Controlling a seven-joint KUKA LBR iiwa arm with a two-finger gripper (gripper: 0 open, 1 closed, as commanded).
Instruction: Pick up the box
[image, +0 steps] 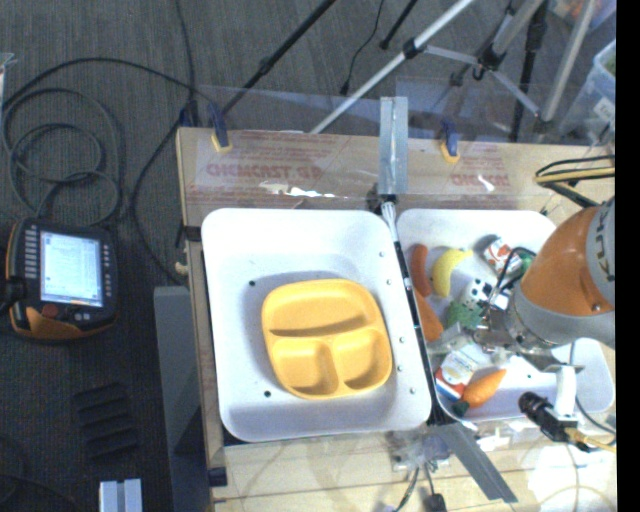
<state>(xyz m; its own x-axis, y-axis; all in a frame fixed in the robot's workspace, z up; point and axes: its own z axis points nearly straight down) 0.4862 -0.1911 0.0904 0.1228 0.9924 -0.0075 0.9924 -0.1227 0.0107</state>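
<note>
We see the gripper (492, 322) low among smooth plastic toys in the right bin (500, 222); its state we cannot tell. The box (458, 365) lies flat at lower right, beside a tapered orange carrot (484, 387).

Small white box (462, 362) lying in right bin (600, 372).

**A:** so what's where on the desk (300, 170)?

**B:** two bins side by side. Left bin (300, 235) has a divided tray (325, 335) sitting in the middle. Right bin (450, 222) holds a pile of small items, with the arm (575, 275) over its right part.

**A:** and off the desk?

**B:** a handheld screen unit (65, 275) on the floor, far left.
</note>
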